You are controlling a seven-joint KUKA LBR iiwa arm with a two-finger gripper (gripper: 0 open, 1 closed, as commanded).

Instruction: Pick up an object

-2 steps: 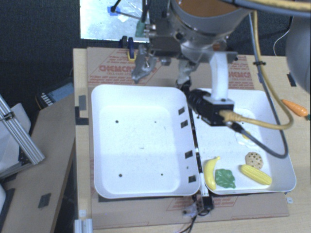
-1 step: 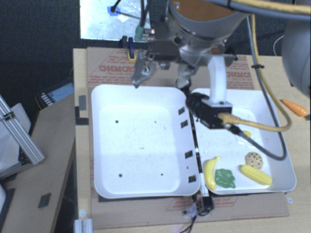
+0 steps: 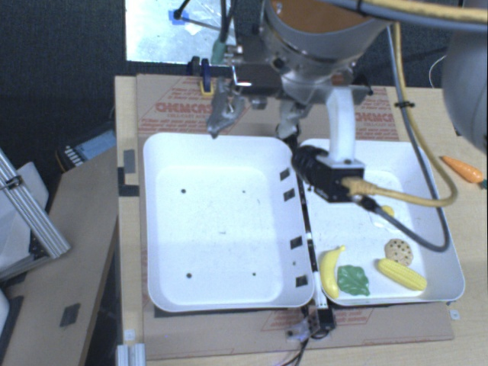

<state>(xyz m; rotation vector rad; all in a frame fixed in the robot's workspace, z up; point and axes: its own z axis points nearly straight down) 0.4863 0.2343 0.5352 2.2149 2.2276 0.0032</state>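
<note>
My gripper point(image 3: 253, 120) hangs high over the far edge of the bins, close to the camera. Its two fingers point(image 3: 221, 115) stand wide apart, open, with nothing between them. In the near part of the right bin point(image 3: 451, 274) lie a yellow banana point(image 3: 330, 271), a green leafy piece point(image 3: 354, 280) touching it, a yellow corn cob point(image 3: 402, 274) and a round speckled cookie point(image 3: 397, 250). A small yellow item point(image 3: 386, 211) shows partly behind the cable. The arm's wrist and a black box point(image 3: 328, 175) hide the far part of the right bin.
The left bin point(image 3: 156, 204) lies under and in front of the gripper. A yellow hose point(image 3: 412, 200) and a grey cable loop over the right bin. An orange carrot point(image 3: 462, 168) lies on the bench right of the bins.
</note>
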